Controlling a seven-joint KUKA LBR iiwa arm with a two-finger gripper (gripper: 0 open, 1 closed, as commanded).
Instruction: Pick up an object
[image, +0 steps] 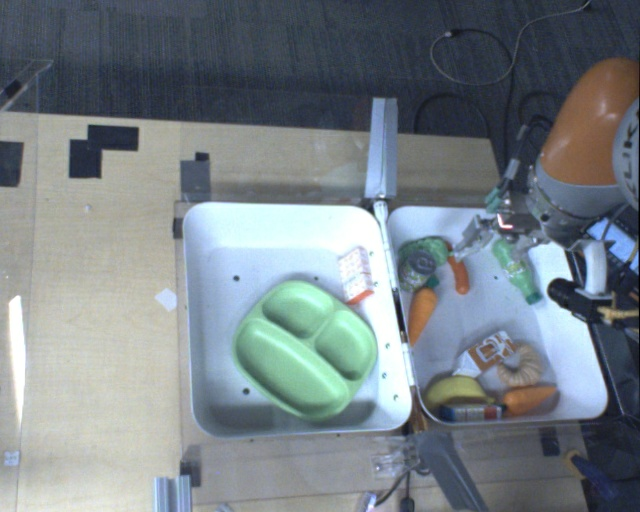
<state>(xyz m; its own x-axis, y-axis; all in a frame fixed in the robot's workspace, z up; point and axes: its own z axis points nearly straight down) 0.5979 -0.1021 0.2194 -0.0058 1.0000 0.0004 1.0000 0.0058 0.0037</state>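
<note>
On the pale wooden bench we see two white bins (200, 300); our gripper (490, 232) hovers over the right one, fingers spread, likely lining up on the small carrot (459, 275) beside it

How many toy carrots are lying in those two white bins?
3. A big carrot lies along the right bin's left wall, a small carrot just to its upper right, and another carrot in the pile at the front. The pile may hide more.
</note>
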